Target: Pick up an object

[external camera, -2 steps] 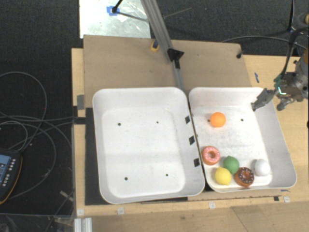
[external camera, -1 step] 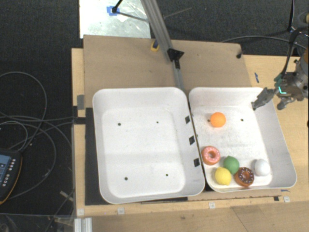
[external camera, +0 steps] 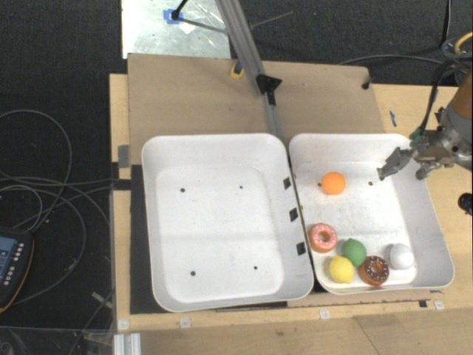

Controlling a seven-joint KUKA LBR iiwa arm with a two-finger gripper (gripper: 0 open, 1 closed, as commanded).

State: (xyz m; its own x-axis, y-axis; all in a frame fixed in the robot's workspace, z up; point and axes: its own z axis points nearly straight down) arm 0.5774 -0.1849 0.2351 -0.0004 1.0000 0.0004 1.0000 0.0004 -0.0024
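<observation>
The end effector (external camera: 405, 167) hangs over the upper right part of the right bin (external camera: 421, 224); its fingers stand apart and nothing sits between them. An orange ball (external camera: 333, 183) lies alone to its left on the bin floor, apart from everything else. Near the front wall cluster a pink donut (external camera: 322, 237), green ball (external camera: 354, 251), yellow lemon (external camera: 341, 269), chocolate donut (external camera: 374, 271) and white ball (external camera: 400, 257), packed close together. The left bin (external camera: 222, 220) sits alongside on the desk (external camera: 192, 95).
</observation>
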